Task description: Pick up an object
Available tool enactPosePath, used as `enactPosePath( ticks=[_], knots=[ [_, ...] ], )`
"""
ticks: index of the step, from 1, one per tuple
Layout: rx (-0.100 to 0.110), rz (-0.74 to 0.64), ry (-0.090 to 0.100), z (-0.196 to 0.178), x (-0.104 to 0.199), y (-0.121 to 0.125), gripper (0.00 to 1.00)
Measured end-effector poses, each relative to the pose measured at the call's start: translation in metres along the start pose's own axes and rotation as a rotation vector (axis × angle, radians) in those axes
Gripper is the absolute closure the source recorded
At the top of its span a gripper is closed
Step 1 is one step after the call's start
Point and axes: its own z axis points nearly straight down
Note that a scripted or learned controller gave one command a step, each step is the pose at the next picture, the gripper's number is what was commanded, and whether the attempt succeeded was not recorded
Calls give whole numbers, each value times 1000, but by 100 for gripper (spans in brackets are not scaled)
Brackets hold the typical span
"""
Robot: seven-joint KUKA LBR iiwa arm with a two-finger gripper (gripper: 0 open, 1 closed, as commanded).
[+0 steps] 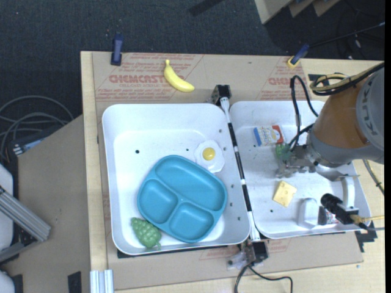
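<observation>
My gripper (286, 163) is low in the right bin (263, 221), reaching in from the right under the orange band of the arm. A small green object (280, 151) lies right at its tip, and I cannot tell whether it is held. A yellow cheese wedge (285, 193) lies just below the gripper. A small white, blue and red carton (267, 134) sits above and to the left. A white block (307, 212) rests near the bin's front right.
The left bin (116, 163) holds a blue divided plate (181, 196), a fried egg toy (209, 154) and a green bumpy item (145, 232). A banana (176, 78) lies on the bench behind the bins. Black cables (298, 112) run over the right bin.
</observation>
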Motion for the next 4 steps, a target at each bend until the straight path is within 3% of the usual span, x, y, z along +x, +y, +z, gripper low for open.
enactPosePath(
  ticks=[1, 2, 3, 4],
  knots=[
    [0, 0, 0, 0, 0, 0, 0],
    [14, -2, 5, 16, -20, 88, 0],
    [17, -2, 7, 16, 1, 77, 0],
    [19, -2, 6, 17, -39, 134, 0]
  ],
)
